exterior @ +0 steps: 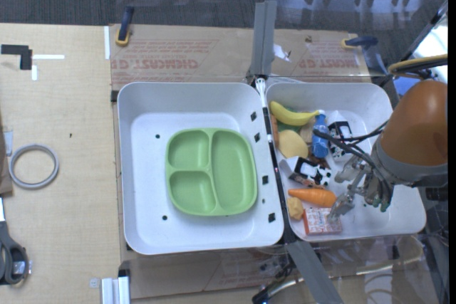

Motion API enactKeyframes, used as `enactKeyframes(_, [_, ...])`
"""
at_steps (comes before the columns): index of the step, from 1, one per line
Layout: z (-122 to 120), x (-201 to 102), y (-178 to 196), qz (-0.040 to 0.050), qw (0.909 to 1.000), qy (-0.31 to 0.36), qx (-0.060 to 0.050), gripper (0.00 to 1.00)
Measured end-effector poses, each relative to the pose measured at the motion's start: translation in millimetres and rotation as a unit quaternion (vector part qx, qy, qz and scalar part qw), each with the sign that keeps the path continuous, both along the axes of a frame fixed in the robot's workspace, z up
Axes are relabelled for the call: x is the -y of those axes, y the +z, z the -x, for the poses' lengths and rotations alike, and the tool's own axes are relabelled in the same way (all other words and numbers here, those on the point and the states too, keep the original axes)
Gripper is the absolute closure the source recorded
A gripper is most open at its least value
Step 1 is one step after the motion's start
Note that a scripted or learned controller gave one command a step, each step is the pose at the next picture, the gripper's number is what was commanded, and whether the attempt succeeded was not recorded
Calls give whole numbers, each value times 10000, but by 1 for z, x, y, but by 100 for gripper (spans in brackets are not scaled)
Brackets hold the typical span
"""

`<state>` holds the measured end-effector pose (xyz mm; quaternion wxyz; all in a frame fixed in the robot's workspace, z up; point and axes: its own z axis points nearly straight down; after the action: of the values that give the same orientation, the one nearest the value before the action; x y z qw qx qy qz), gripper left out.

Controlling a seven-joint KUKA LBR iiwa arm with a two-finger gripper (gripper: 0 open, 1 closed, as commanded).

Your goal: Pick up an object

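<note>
Carrot (311, 196) lies in the right bin (406, 221), lower right of the frame, just left of the pincer (350, 197).
Whether the pincer is open or closed cannot be told. Banana (292, 112) lies above; the green tray (211, 171) sits in the left bin (135, 153).

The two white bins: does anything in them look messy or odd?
The right white bin holds a jumble: a yellow banana, an orange carrot and other small items crowd its left side. The left white bin holds a green divided plate, neatly flat.
</note>
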<state>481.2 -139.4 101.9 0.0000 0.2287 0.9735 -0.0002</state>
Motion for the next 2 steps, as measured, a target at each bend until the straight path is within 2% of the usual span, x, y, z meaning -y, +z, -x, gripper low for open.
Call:
enactKeyframes(1, [-30, -19, -11, 5, 9747, -2236, -4, 0])
enactKeyframes(2, [-30, -19, -3, 13, 9750, -2220, -13, 100])
